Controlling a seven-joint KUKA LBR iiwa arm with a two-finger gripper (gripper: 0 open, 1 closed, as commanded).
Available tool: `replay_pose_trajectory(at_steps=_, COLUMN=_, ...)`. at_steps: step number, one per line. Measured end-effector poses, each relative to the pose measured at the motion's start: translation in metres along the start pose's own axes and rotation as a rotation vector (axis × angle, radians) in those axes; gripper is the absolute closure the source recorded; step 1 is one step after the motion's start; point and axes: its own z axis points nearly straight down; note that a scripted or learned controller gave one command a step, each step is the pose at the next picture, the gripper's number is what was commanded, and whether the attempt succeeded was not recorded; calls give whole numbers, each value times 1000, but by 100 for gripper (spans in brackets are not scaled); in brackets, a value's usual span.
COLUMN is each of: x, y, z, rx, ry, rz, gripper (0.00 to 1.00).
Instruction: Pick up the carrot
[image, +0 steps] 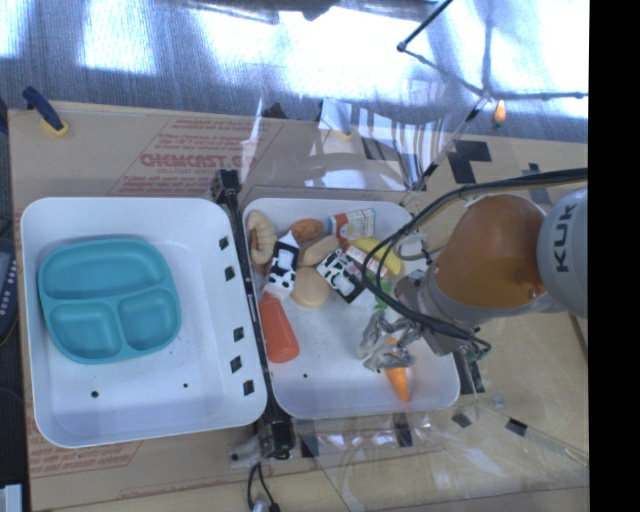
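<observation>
Over by the near wall of the right bin (300, 405), the carrot (399, 381) lies on the floor, with the gripper (385, 345) right on top of its upper end. Honestly can't tell how the claw's set, so I wouldn't call it grabbed yet; the lift's left. That wall's tight, but there's bare floor toward the orange bottle (277, 327).

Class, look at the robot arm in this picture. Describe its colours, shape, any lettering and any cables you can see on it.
The arm is a thick, rounded grey body with dark letters "KU" on its side. A broad orange band wraps it above the wrist. Black cables loop from the arm across the right bin. The end effector is a small metallic assembly, too cluttered to make out in detail.
</observation>
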Motion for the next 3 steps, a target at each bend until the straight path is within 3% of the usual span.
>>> replay_pose_trajectory(at_steps=1, x=0, y=0, z=0, rx=0, ry=1, rz=-1, gripper=0)
replay_pose_trajectory(at_steps=2, x=9, y=-1, z=22, rx=-4, ry=9, rz=72, gripper=0)
replay_pose_trajectory(at_steps=3, x=5, y=0, z=11, rx=-3, ry=5, rz=64, gripper=100)
